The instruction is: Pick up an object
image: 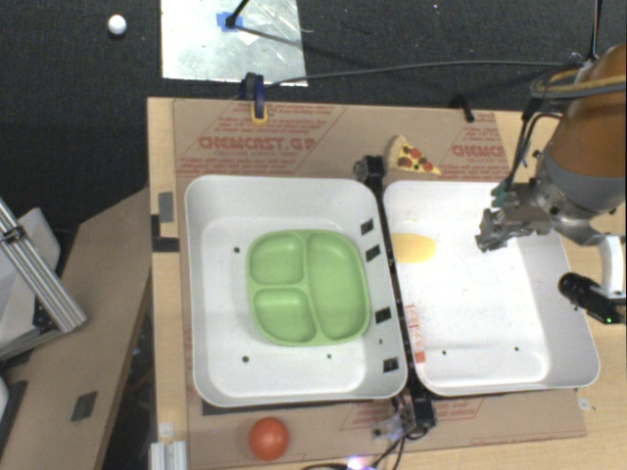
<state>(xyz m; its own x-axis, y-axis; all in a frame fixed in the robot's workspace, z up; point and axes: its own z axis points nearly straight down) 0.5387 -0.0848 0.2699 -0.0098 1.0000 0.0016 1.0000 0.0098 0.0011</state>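
Observation:
A small yellow object (413, 249) lies in the right bin (509, 360), near its left wall. My gripper (493, 237) hangs over the same bin, to the right of the yellow object and apart from it. A green divided plate (307, 286) sits in the middle of the left bin (211, 262). A toy pizza slice (413, 157) rests on the cardboard just behind the right bin. A red-orange ball (268, 438) lies on the bench in front of the left bin.
The arm (588, 145) comes in from the right over the right bin's far corner. Black clips (380, 313) line the seam between the bins. A metal sheet (233, 27) and a small white ball (118, 24) lie beyond the cardboard.

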